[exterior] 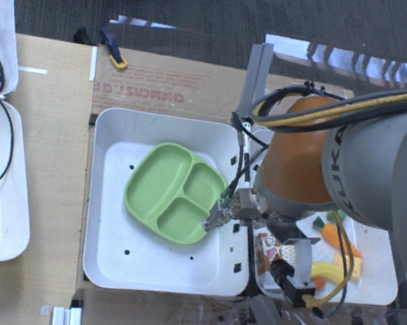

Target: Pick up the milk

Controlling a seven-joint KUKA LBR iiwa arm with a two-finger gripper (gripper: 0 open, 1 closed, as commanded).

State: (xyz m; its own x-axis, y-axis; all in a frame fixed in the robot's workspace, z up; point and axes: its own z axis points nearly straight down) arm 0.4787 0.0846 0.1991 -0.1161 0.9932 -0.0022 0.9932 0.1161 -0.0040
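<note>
Arm (340, 155) reaches in from the right, its orange band over the divide between the bins. Gripper (220, 211) sits low at the right edge of the green plate (173, 191) in the left bin (100, 203); whether it is open or closed, cannot tell. Milk (269, 254): small carton with brown and white print, lying in the right bin (374, 283), partly behind the wrist, beside a banana (327, 271) and carrot (342, 241).

The arm (377, 160) at the frame's right is a thick grey casing with an orange band (298, 160). Yellow and black cables (346, 107) run along its top, and dark lettering marks the grey shell.
</note>
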